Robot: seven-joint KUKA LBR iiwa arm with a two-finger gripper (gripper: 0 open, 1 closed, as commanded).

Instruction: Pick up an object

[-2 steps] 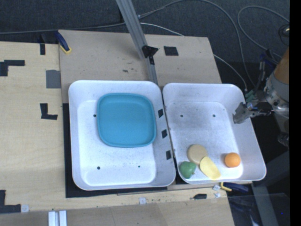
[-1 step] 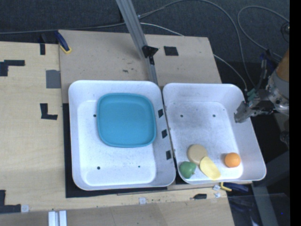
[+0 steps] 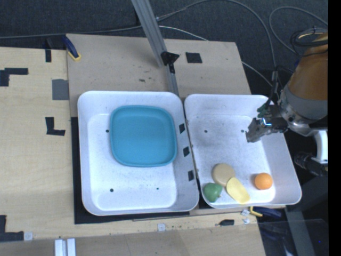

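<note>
Two shallow white bins sit side by side on the counter (image 3: 128,63): the left bin (image 3: 90,143) holds one blue square plate (image 3: 143,135), and the right bin (image 3: 224,116) holds four small things clustered at its near edge. These are one tan rounded piece (image 3: 223,172), one yellow oblong piece (image 3: 237,190) touching it, one green piece (image 3: 212,191) just beside them, and one orange ball (image 3: 263,181) set a little apart to the right. The claw (image 3: 256,130) hangs over the right bin's right side, well apart from the four pieces with nothing gripped, though I cannot tell whether it is released or clenched.
</note>
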